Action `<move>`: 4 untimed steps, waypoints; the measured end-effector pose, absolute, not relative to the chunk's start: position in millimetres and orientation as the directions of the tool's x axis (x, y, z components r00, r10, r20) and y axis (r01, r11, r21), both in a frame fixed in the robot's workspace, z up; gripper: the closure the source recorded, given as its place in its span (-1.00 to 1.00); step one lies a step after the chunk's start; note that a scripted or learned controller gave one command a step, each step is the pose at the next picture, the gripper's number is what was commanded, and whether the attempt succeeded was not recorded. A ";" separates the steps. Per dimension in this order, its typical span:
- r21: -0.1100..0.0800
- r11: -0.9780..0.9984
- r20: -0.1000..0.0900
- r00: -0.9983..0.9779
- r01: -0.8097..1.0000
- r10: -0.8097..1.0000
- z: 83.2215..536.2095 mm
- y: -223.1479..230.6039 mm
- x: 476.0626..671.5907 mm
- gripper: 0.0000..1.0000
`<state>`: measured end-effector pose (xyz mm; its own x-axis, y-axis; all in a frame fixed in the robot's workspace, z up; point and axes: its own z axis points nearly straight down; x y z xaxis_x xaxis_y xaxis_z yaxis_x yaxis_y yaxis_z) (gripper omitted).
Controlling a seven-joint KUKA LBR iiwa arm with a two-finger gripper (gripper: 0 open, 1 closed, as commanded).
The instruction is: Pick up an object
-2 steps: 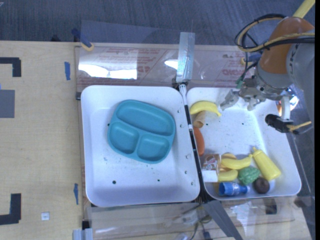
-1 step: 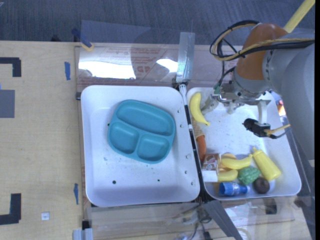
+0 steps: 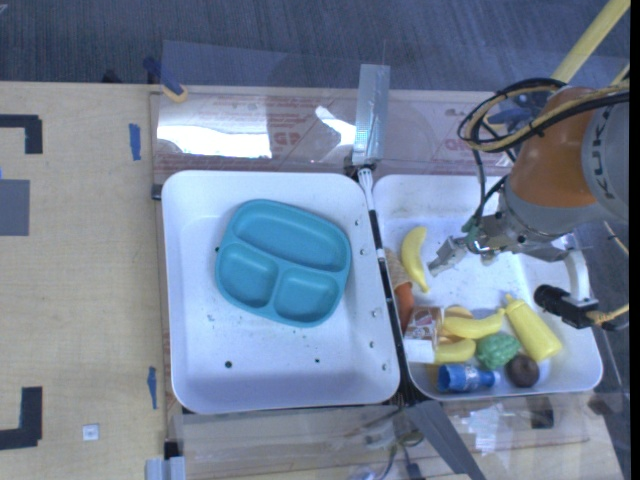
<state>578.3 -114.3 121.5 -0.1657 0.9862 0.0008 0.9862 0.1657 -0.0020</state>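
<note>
The right bin [image 3: 588, 370] holds several toy foods. A yellow banana [image 3: 414, 256] lies at its left side, with an orange carrot [image 3: 403, 299] just below it. Along the near wall sit a second banana [image 3: 474, 324], a yellow bottle [image 3: 532, 331], a green broccoli [image 3: 497, 349], a blue can [image 3: 464, 376] and a dark brown piece [image 3: 523, 370]. My gripper [image 3: 447, 256] hangs low over the bin's middle, just right of the first banana and tilted toward it. Nothing shows in its grasp.
The left bin [image 3: 190, 268] bears a blue divided plate [image 3: 284, 261]. A white and red packet [image 3: 424, 323] lies by the divider between the bins. The grey and orange arm [image 3: 560, 168] covers the right bin's far right corner, and black cables loop over it.
</note>
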 end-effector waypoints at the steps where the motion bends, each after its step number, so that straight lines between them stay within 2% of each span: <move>1: 0.003 0.292 -0.001 -0.292 0.957 0.957 85.2 -112.0 660.8 -1.00; 2: 0.003 0.317 -0.002 -0.317 0.948 0.948 86.7 -103.0 603.4 -1.00; 3: 0.005 0.276 -0.003 -0.276 0.961 0.961 87.2 -119.0 549.2 -1.00; 4: 0.010 0.304 -0.004 -0.304 0.953 0.953 87.5 -103.3 483.1 -1.00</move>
<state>483.1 -103.3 87.5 -0.3040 0.9527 -0.0039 0.9526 0.3041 0.0098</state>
